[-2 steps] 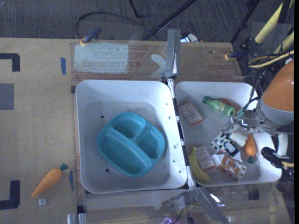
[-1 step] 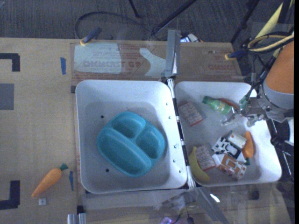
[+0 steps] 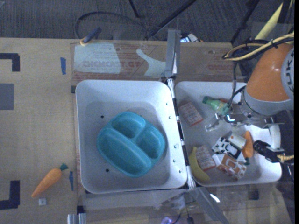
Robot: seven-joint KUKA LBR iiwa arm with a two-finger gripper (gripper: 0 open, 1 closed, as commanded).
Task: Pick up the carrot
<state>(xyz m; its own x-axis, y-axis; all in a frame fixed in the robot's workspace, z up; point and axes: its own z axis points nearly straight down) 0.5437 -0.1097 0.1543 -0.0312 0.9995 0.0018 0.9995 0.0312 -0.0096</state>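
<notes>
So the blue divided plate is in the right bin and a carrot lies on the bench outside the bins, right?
Not quite. The camera view shows the plate in the left bin, not the right. The carrot does lie on the bench outside the bins.

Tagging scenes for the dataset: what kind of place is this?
Likely a robotics lab bench: two white bins on taped cardboard, a blue divided plate, toy food like a carrot, cables on the floor.

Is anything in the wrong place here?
Yes. One carrot lies on the bench outside the bins, left of the bin with the blue plate. The other items sit in the right bin.
</notes>
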